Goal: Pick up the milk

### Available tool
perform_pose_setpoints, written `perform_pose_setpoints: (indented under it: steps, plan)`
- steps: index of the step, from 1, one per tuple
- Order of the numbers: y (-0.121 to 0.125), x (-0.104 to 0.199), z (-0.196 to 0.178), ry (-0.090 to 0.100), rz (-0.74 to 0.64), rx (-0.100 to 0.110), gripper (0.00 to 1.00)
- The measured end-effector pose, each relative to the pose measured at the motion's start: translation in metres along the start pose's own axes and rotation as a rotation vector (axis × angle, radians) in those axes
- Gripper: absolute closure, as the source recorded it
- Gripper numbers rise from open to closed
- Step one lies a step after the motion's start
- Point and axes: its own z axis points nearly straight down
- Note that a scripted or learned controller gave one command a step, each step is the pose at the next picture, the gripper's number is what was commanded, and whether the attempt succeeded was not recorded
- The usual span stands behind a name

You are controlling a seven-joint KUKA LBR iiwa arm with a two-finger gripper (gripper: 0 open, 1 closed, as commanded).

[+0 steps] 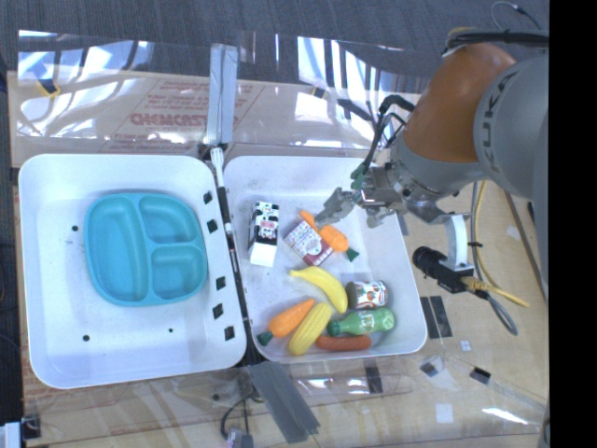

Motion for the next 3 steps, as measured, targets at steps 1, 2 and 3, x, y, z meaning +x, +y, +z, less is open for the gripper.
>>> perform_pose_setpoints:
  steps: [1, 2, 3]
  plan:
    - [0.013, 0.113, 0.043, -0.001, -0.089, 0.0, 0.0]
    - [0.028, 0.119, 0.048, -0.002, -0.129, -0.004, 0.0]
    - [0.028, 0.119, 0.048, -0.002, -0.129, -0.004, 0.0]
